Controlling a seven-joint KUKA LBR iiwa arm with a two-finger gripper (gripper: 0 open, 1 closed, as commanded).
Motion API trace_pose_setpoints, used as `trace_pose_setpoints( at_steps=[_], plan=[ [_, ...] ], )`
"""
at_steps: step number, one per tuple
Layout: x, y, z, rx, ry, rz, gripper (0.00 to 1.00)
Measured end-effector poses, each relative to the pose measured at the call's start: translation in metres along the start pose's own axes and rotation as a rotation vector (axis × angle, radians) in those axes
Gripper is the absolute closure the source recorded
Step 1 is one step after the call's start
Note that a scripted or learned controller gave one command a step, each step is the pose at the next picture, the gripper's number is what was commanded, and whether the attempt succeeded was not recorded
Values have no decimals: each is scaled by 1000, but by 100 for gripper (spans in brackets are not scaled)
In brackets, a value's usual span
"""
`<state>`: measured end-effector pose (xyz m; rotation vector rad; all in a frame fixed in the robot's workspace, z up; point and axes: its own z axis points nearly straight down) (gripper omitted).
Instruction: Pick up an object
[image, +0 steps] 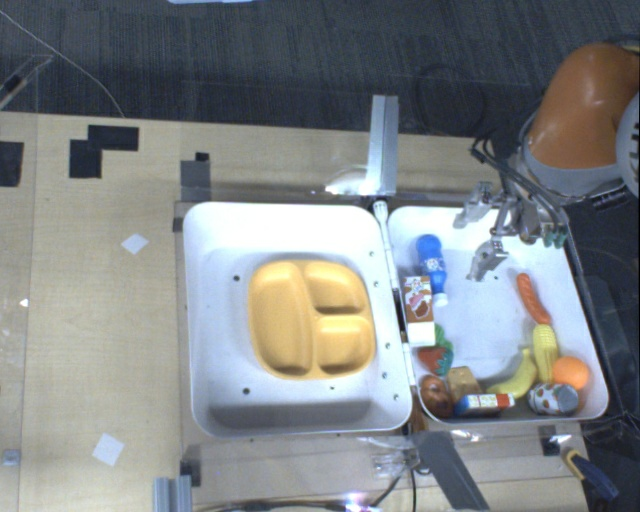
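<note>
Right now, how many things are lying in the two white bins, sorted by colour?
Yellow: 3, tray, banana, corn
Orange: 2, carrot, orange
Blue: 1, bottle
Mixed or unclear: about 6
Total: about 12

Right bin (470, 330) | blue bottle (430, 256) upright-looking at 11 o'clock | carrot (529, 296) at 3 o'clock, slanted | corn cob (543, 350) and orange (570, 373) at 4 o'clock | banana (512, 378) curving at 5 o'clock | small carton (418, 296) along the left wall
</note>
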<state>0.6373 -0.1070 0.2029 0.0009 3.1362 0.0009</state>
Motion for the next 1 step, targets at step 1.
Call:
trace_pose_setpoints(
  at_steps=[1],
  plan=[
    [34,13,83,1,-6,316,0]
  ],
)
